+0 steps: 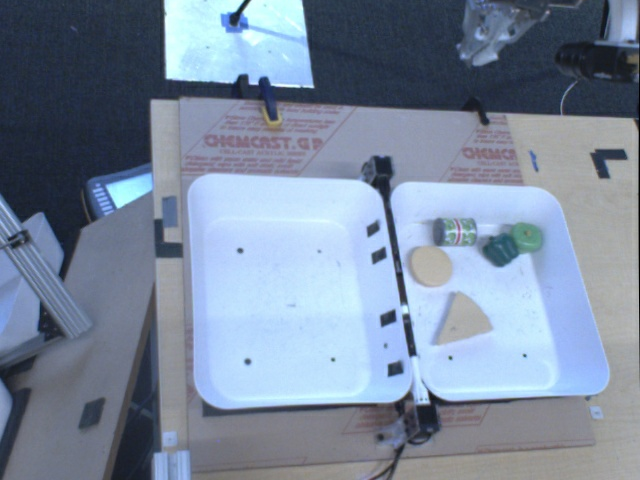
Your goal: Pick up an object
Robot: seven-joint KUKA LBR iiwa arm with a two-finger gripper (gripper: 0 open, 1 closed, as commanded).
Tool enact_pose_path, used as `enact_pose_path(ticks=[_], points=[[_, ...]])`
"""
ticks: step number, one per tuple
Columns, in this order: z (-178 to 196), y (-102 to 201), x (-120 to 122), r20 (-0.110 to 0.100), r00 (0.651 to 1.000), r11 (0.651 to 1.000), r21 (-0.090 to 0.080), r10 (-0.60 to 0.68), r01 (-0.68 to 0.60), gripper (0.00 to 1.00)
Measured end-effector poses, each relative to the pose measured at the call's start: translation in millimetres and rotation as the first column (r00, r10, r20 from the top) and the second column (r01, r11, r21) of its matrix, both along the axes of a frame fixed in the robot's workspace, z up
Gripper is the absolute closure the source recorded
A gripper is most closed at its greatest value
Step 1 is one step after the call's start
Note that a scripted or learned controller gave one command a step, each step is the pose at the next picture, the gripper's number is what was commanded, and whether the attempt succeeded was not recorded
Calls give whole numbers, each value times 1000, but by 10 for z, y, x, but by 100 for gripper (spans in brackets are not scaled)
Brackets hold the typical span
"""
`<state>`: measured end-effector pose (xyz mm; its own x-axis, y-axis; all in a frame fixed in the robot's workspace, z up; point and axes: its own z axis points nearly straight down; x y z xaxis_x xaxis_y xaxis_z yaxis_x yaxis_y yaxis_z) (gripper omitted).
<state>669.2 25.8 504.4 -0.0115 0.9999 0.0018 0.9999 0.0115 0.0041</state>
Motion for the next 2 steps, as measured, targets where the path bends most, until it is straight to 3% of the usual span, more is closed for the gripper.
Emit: enact_pose_path(ticks=[1,2], points=[[-944,997,-19,-11,1000,1000,1,2,-2,100],[394,1523,-69,13,1000,1000,4,-1,1,100]])
